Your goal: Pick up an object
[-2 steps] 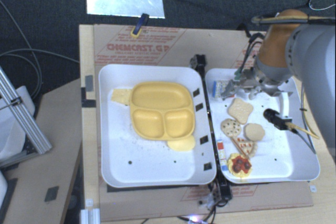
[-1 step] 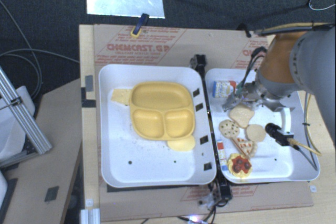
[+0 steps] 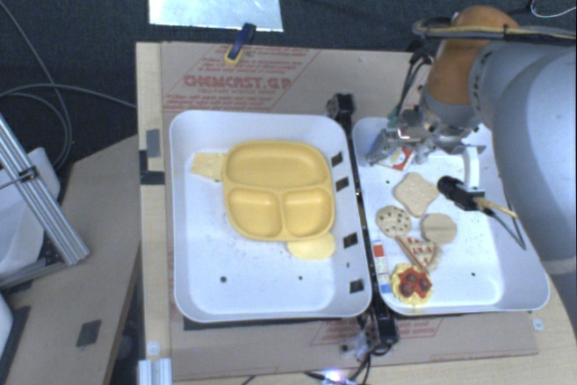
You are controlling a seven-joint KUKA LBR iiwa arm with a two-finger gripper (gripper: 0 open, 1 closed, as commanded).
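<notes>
My gripper (image 3: 393, 147) hangs low over the far left corner of the right bin (image 3: 505, 275). A small red and white item (image 3: 402, 160) lies right beside it; whether it is touched is unclear. Toward the front lie a toast slice (image 3: 415, 192), a spotted cookie (image 3: 393, 220), a round tan piece (image 3: 439, 228), a striped wedge (image 3: 421, 250) and a red and yellow piece (image 3: 412, 284). In the left bin (image 3: 194, 284), a yellow divided tray (image 3: 278, 189) rests among two flat yellow pieces.
The grey arm (image 3: 527, 122) covers the right bin's far right side. A pale yellow square (image 3: 207, 165) lies left of the tray and a yellow disc (image 3: 312, 247) at its front edge. A thin stick (image 3: 382, 260) lies along the right bin's left wall.
</notes>
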